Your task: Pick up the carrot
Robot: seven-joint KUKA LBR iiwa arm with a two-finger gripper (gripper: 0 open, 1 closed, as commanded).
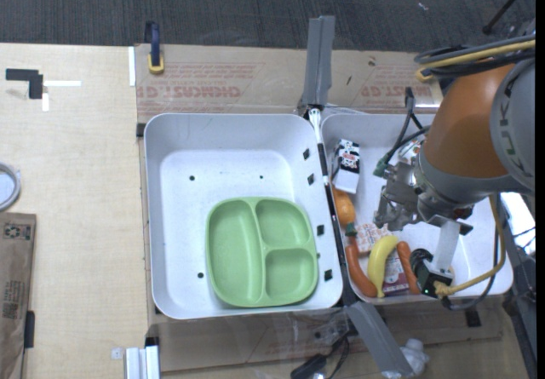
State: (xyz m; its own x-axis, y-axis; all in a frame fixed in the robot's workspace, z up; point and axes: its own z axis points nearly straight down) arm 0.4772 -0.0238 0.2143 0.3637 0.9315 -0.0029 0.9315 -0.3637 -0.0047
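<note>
Grey arm (477, 139) low over right bin (502, 284), pincer (393, 214) near carrot (358, 271)

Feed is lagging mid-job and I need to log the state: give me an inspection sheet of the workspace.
Surface: two white bins, left bin and right bin, side by side on a bench.
Job's things: carrot lies at the right bin's near left edge, beside a banana.
Clutter: green divided plate in the left bin; an orange fruit, a small dark carton and a snack packet in the right bin.
Grippers: gripper hangs over the right bin; whether open or shut is unclear.
Cables: yellow cable by the wrist.
Surroundings: clamp, tape roll.
</note>
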